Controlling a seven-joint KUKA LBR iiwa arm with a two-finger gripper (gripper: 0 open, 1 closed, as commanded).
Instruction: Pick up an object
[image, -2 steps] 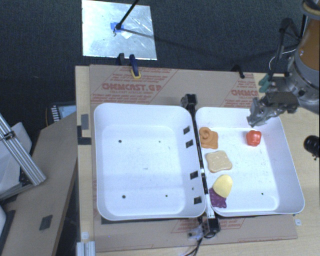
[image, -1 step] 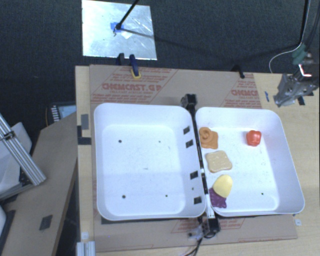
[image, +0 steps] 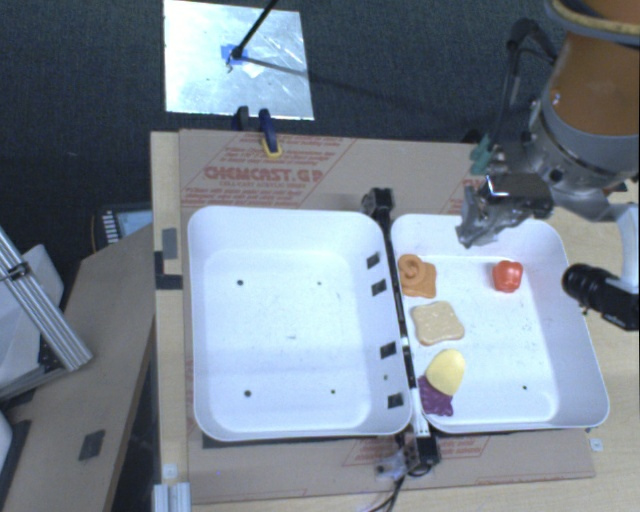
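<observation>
The right bin (image: 560, 400) holds several small toy foods. An orange lump (image: 416, 275) lies near its left wall, with a tan bread slice (image: 437, 323) just below it. Lower down, a yellow lemon-like piece (image: 446, 370) rests against a purple piece (image: 436, 399). A red pepper-like piece (image: 507, 275) sits alone toward the right. My gripper (image: 482, 232) hangs over the bin's far edge, above and between the orange lump and the red piece, touching neither. Nothing shows between its fingers.
The left bin (image: 215, 300) sits beside the right one, joined along a black hinged divider (image: 392, 300). Both rest on a cardboard sheet (image: 300, 165) on the bench. A foil-like square (image: 238, 60) lies at the back.
</observation>
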